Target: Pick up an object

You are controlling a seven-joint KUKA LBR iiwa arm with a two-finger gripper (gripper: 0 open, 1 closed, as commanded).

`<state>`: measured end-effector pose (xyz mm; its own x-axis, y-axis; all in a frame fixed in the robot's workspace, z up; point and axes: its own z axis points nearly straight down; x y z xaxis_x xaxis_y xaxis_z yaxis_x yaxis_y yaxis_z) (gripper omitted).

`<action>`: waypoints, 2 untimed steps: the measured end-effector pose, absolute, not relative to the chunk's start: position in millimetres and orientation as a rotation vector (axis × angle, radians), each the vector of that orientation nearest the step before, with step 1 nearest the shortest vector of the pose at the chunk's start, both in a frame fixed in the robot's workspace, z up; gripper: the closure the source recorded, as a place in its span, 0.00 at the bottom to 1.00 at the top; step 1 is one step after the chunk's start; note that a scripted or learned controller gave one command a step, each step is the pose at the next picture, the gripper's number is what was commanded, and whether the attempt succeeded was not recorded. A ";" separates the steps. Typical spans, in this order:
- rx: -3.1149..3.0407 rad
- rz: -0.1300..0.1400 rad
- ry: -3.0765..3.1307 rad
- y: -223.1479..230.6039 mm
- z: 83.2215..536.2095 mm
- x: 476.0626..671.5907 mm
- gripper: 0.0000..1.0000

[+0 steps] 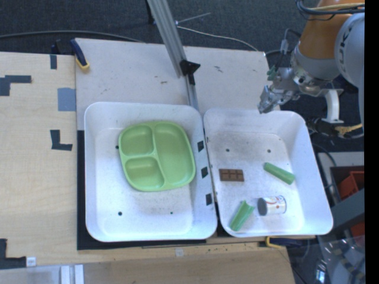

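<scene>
**Gripper poised above the right bin, nothing picked yet**

The left bin (95, 176) held 1 green divided plate (157, 155). The right bin (296, 135) held 4 candidates: a brown chocolate bar (231, 175), a green wedge (241, 215), a small white cup (272, 206) on its side, and a green stick (279, 173). The gripper (266, 104) hovered over that bin's far rim, well apart from them all. The step looked like approach; next it would need to descend onto 1 item
</scene>
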<state>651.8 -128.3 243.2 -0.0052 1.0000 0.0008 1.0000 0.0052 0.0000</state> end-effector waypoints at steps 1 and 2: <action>-2.213 -0.001 -2.227 -75.8 250.2 652.4 1.00; -2.213 0.001 -2.225 -32.1 244.6 649.9 1.00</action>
